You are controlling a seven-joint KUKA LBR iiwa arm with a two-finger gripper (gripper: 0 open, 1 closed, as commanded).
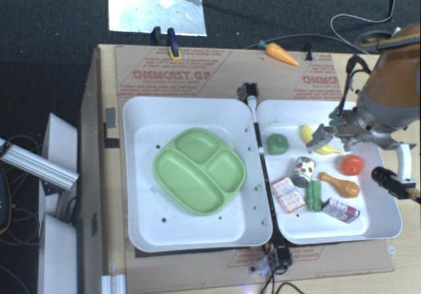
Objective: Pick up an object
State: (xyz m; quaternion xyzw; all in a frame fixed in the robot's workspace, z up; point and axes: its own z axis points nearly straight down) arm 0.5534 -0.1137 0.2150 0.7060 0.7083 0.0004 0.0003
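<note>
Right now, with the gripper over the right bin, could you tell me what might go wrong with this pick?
1. The gripper hovers by the yellow banana near the bin wall; the fingers could clip it.
2. The tomato, drumstick and green pepper lie nearby, so a miss could knock them.

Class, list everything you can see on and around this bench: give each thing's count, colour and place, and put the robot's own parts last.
White bins: 2, white, side by side on the bench.
Divided plate: 1, light green, left bin.
Round green toy: 1, green, right bin, near its left wall.
Yellow toys: 2, yellow, right bin, beside the gripper.
Round orange-red toy: 1, right bin, right side.
Drumstick-shaped toy: 1, tan-orange, right bin.
Small packets: 2, red and white, right bin, front.
Green stick toy: 1, green, between the packets.
Toy carrot: 1, orange, on the bench behind the bins.
Arm: 1, grey and orange, from the right.
Gripper: 1, dark grey, over the right bin.
</note>
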